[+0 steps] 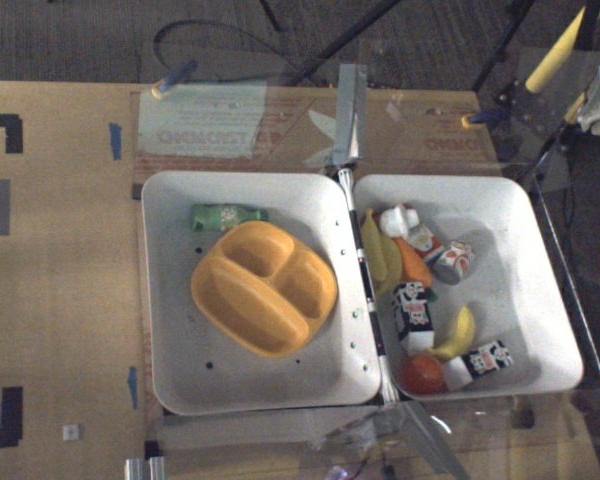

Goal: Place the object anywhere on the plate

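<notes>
Tool: cannot tell whether spread wide, narrowed or closed on anything.

Nearest, in the right shallow white bin (525, 268), along its front wall: a round red tomato-like toy (423, 373), touching a small black-and-white milk carton (488, 360) lying on its side. Just behind, a curved yellow plastic banana (458, 333) leaning against a second black-and-white printed carton (412, 313). Further back, an orange carrot-shaped piece (412, 261), a long yellow fruit shape (377, 248) pressed to the dividing wall, a small red-and-white carton (452, 260), and a white-and-red item (395, 218) too blurred to identify.

Task's thing not named; likely any one of this pile, all of it well apart from the plate. Probably light hollow plastic or card, stiff enough for a firm pinch, smooth and apt to slip or roll. Best taken across the narrow width: the near carton over its flat sides, the banana at mid-curve. Crowding likely to foul a clean descent.

Across the divider, in the left shallow white bin (170, 368): the orange three-compartment plastic plate (265, 286), flat at the middle, a broad target. Beyond it, by the back wall, a green bottle (227, 215) on its side, just beside the plate's far rim.

Under both, the tan wooden worktop (60, 268).
</notes>
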